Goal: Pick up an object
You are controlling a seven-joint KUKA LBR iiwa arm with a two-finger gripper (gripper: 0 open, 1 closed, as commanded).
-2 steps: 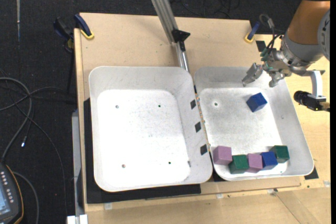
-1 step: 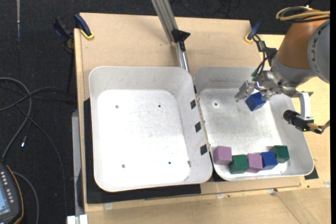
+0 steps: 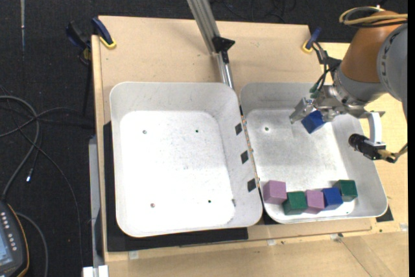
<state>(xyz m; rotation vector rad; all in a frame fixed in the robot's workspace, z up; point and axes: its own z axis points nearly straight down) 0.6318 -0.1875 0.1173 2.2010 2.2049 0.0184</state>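
Reaching from right, gripper clasping blue block

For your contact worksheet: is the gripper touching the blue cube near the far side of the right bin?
Touching. The camera view shows the blue cube clamped between the fingers of the gripper, lifted above the right bin.

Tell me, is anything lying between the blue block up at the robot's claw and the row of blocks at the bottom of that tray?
No. In the camera view, bare white floor of the right bin separates the blue block at the gripper from the row of blocks.
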